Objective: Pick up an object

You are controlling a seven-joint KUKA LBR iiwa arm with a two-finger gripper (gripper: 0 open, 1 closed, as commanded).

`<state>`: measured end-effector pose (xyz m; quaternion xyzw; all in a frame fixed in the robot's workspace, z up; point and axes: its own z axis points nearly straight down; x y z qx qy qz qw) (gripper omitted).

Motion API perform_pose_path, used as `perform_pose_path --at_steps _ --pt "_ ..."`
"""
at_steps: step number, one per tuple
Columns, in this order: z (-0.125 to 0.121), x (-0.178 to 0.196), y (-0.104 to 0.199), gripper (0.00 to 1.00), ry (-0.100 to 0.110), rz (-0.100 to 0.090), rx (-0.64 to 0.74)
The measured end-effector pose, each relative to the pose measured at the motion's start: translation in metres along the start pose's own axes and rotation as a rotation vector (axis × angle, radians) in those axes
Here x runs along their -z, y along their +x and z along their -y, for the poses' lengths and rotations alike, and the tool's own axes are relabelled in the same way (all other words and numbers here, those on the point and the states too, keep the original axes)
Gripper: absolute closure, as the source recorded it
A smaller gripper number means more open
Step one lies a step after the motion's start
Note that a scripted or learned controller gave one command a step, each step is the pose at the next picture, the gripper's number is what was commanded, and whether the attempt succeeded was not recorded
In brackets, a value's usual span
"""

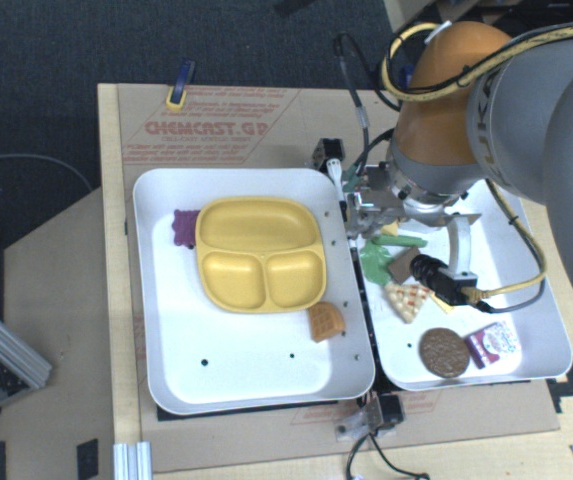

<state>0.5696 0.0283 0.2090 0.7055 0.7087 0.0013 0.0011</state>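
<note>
While a purple item touches the yellow divided tray in the left bin, a brown piece lies just beside the tray's corner. In the right bin, the gripper sits low over green pieces; whether it grips anything I cannot tell. A round brown cookie lies nearer the front.

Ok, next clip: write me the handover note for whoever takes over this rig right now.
Gripper: low over the far left part of the right bin, among the items there; no object visibly held.
Right bin: green pieces, a waffle-patterned wedge, a brown round disc, a purple-and-white packet.
Left bin: yellow divided tray, a purple item at its left edge, a brown chunk by its near right corner.
Done: nothing lifted.
Left: grasp and lift one object.
</note>
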Motion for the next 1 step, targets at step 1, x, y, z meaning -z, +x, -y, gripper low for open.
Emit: perform_pose_path --at_steps 1 --pt "-0.0307 0.016 0.054 1.0 -0.002 -0.001 0.001"
